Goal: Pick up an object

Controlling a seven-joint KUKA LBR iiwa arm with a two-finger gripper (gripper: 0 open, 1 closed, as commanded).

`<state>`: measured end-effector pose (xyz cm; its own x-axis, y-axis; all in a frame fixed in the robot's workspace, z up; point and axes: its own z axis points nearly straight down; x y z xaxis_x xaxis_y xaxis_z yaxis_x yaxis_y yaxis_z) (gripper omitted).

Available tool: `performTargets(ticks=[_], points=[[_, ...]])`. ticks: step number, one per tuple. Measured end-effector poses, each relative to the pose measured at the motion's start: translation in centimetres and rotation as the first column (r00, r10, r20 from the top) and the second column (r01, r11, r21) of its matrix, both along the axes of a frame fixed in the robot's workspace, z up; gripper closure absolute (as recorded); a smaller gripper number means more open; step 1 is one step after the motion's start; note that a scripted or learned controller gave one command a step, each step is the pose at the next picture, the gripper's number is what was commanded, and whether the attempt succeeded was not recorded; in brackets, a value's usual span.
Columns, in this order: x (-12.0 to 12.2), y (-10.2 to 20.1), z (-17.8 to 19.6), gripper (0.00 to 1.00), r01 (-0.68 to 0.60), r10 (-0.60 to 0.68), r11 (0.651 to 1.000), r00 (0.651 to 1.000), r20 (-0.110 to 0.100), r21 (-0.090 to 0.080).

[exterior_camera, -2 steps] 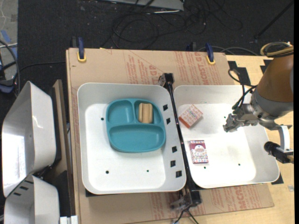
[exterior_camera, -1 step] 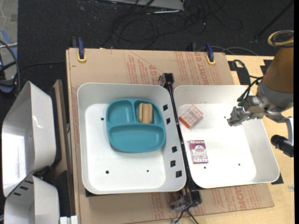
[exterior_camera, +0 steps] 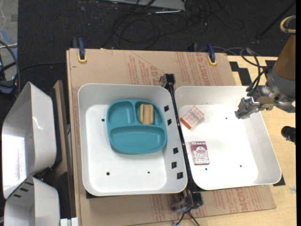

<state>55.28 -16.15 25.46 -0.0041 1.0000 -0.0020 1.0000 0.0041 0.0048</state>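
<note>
Nearest the camera, a small pink card lies flat in the right bin, close to its left wall, and just beyond it an orange-and-white packet lies tilted, apart from the card. Over the far right part of that bin the gripper hangs from the grey arm, well apart from both things, with nothing seen between its fingers, though whether they stand wide or narrow cannot be told. Beside it on the brown worktop, the left bin holds a teal divided plate with a tan block in its upper right compartment.
</note>
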Motion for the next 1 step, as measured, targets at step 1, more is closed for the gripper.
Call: performTargets(ticks=[1], points=[[-0.59,4.70,0.44,1.00,-0.003,0.003,1.000,1.000,-0.005,0.003]])
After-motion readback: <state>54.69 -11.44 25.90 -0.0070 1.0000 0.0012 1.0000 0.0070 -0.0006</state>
